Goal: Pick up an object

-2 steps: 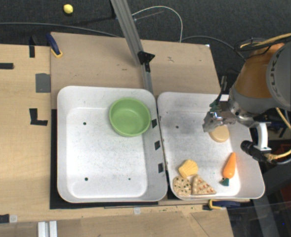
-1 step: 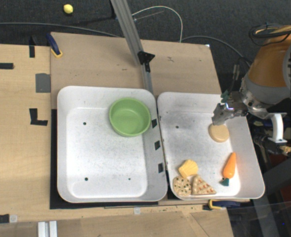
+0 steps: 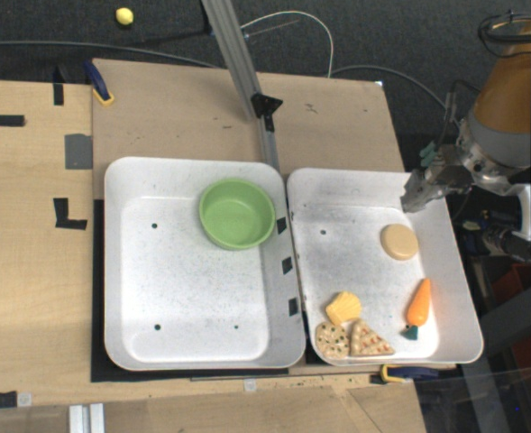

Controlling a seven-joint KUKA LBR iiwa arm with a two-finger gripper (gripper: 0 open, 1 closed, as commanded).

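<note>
The right bin [image 3: 337,197] holds a tan round disc [image 3: 398,242], an orange carrot [image 3: 417,305], a yellow cheese-like chunk [image 3: 343,308], a round cracker [image 3: 332,339] and a triangular waffle piece [image 3: 368,339]. A green bowl [image 3: 237,213] sits in the left bin [image 3: 148,269], near its back right. My gripper [image 3: 418,190] hangs over the right bin's back right corner, above and to the right of the tan disc. Nothing shows between its fingers.
A grey pole [image 3: 238,52] slants down from the top to the gap between the bins. A yellow ball [image 3: 124,15] lies on the dark floor at the back left. Cables loop behind the bench.
</note>
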